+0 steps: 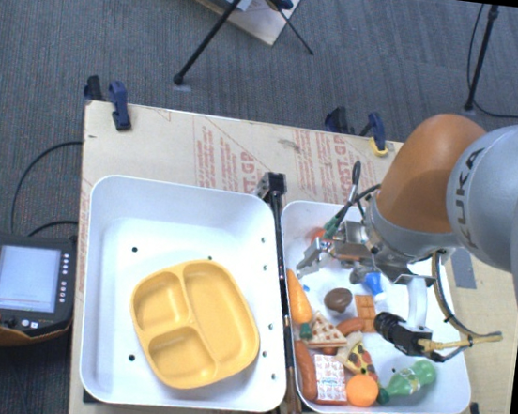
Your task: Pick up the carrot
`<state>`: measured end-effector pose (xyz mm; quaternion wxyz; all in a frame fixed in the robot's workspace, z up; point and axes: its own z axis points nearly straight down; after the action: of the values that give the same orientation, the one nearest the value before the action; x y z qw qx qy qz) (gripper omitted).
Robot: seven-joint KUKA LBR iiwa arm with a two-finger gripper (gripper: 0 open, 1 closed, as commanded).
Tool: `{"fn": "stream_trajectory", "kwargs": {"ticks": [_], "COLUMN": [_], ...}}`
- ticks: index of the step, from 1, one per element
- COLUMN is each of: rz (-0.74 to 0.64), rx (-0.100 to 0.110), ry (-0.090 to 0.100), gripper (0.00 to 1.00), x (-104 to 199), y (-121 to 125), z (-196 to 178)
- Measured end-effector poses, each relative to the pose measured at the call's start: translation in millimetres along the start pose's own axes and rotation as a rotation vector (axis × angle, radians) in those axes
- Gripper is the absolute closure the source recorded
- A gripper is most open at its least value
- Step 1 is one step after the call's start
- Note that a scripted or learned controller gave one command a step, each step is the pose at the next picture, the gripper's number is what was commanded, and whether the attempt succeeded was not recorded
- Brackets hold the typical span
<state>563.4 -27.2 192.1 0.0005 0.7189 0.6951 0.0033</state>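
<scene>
The carrot [299, 301] is an orange toy with a pale top. It lies lengthwise against the left wall of the right bin [450, 395], beside the divider. My gripper [336, 250] hangs over the upper left part of that bin, just up and to the right of the carrot and apart from it. The grey arm with its orange band comes in from the right and covers the bin's back right corner. Nothing shows in the gripper.
Toy food crowds the right bin: a brown round piece [338, 300], a blue piece [374, 283], a waffle slice [323, 331], a sausage [306, 370], an orange ball [363, 390], a green piece [412, 378]. The left bin [123, 231] holds a yellow divided plate [194, 324].
</scene>
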Motion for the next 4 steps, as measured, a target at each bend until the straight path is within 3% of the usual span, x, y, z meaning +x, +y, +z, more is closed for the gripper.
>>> {"fn": "stream_trajectory", "kwargs": {"ticks": [1, 2, 3, 4], "rz": [0.428, 0.449, 0.449, 0.587], "rx": [0.012, 0.014, 0.014, 0.008], "ry": [-0.005, -0.005, -0.005, -0.006], "gripper": [0.0, 0.0, 0.0, 0.0], "x": [2.1, 19.1, 18.9, 2.5], "y": [3.4, -33.6, -33.3, 80.7], "z": [6.7, 6.5, 6.3, 6.7]}}
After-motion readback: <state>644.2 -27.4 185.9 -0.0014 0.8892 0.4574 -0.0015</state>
